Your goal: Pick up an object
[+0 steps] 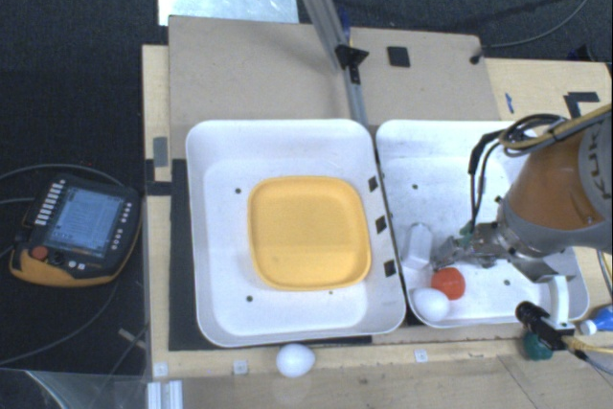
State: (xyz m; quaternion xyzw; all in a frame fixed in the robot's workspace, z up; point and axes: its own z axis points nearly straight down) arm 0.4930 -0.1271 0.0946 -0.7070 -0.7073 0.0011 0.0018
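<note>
A small red ball (448, 284) lies near the front edge of the right bin (421, 158). A white egg-shaped object (430, 305) rests against it at its front left. A pale translucent piece (418, 243) sits just behind them, near the bin's left wall. My gripper (452, 253) reaches in from the right and hangs low, directly behind the red ball and beside the translucent piece. The grey arm with its orange band (554, 192) covers the right part of this bin.
The left bin (215, 206) holds a square yellow plate (309, 231). Another white egg shape (295, 360) lies outside the bins on the bench's front edge. A teach pendant (75, 238) sits on the floor at the left. A metal pole (321, 0) slants behind the bins.
</note>
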